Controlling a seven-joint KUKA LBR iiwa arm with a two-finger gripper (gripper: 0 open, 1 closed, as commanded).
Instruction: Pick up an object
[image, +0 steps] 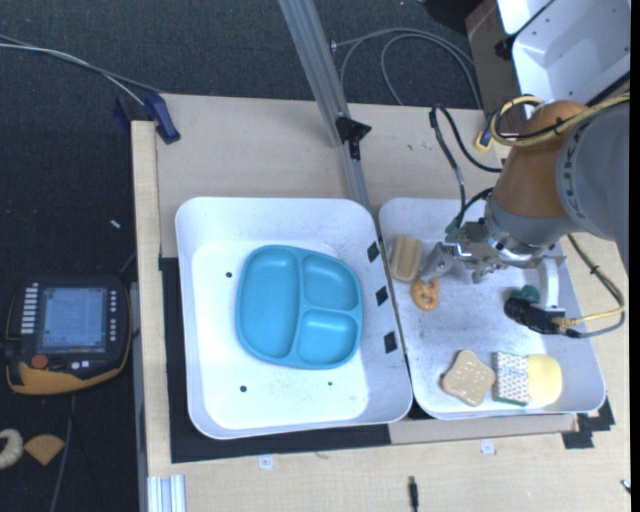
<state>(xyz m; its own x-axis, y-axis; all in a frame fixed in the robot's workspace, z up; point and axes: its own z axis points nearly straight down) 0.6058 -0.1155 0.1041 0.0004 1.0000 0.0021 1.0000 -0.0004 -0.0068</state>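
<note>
Spanning the middle of the bench are two white bins side by side: the left bin and the right bin. A blue divided plate lies in the middle of the left bin, well apart from its walls. The arm reaches in from the right over the upper part of the right bin, with cables looping around it. Its gripper hangs above that bin's upper left area; whether it is apart or together cannot be told, and nothing is seen held.

A tan block lies against the right bin's left wall, just beside the gripper. An orange pretzel lies just below the block, near the gripper tip. Along the bin's lower edge lie a tan cracker, a patterned sponge touching it, and a yellow ball touching the sponge. All three lie well apart from the gripper.

A metal post slants across the bench above the bins. A pendant rests on the floor to the left.
</note>
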